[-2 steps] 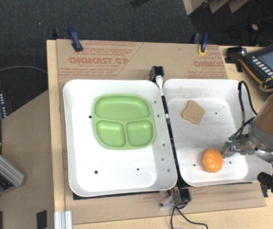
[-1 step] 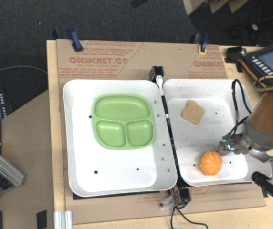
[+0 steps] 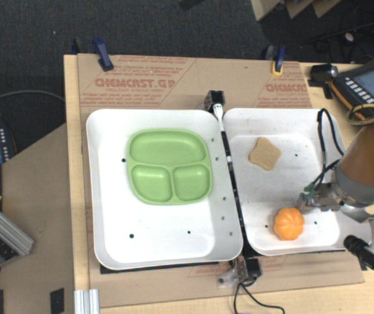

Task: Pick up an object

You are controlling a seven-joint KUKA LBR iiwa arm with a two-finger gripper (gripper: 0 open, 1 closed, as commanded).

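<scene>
An orange, pumpkin-shaped toy (image 3: 288,223) lies in the right bin (image 3: 239,175) near its front edge. A tan, cookie-like piece (image 3: 264,154) rests further back in the same bin. My gripper (image 3: 312,201) reaches in from the right, low over the bin floor, just right of and behind the orange toy. The wrist and orange band hide most of the gripper.
The left bin (image 3: 108,227) holds a green divided plate (image 3: 169,166). A black cable (image 3: 324,136) loops over the right bin's right side. Clamps and devices sit at the bench's back and right edges.
</scene>
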